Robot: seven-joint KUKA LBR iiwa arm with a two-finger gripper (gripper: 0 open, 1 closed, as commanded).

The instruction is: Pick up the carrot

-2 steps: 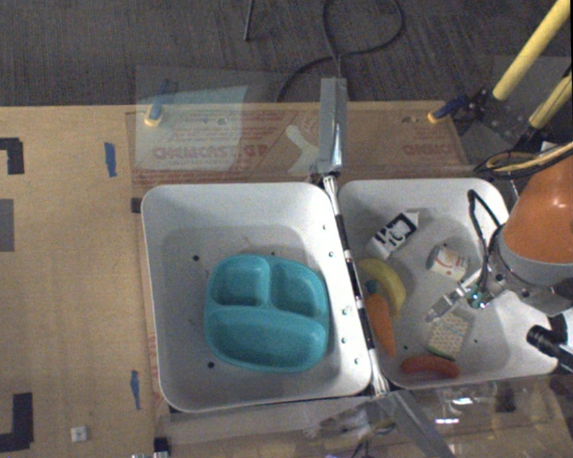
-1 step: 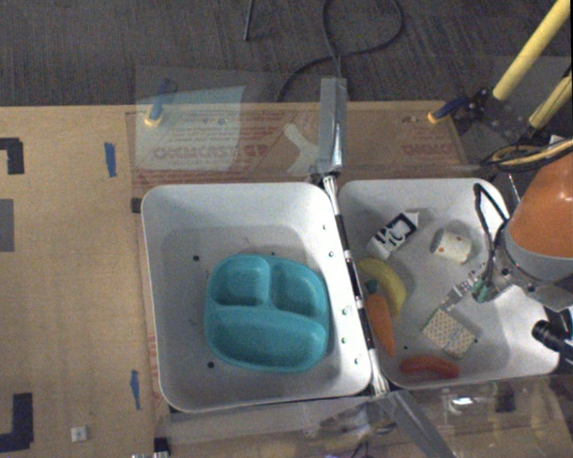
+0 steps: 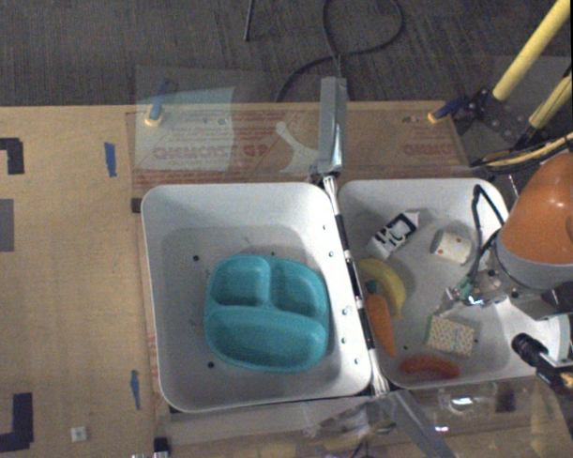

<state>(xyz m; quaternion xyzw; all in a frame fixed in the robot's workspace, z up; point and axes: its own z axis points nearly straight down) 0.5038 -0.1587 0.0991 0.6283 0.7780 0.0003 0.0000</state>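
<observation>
The pincer hangs low over the right bin, below the arm's orange band, with its tip just above a speckled waffle-like square. Its fingers are too small and cluttered with wiring to read, so I cannot tell whether it is wide or narrow; nothing is seen held between them.

The carrot lies in the same bin, against its left wall, running near to far, with a banana touching its far end. A red sausage-like piece lies near the bin's near edge, to the right of the carrot's tip. Farther back sit a black-and-white block and a small white object. The left bin carries a teal divided plate. Both bins rest on a brown worktop.

By my reading the step in hand is the approach: the carrot lies untouched on the bin floor, and the pincer is to its right, with the speckled square between. The next move seems to call for a shift left over the carrot's middle, fingers set across its narrow width, then a straight descent. The bin wall and the banana crowd it closely, so a finger could catch either.
</observation>
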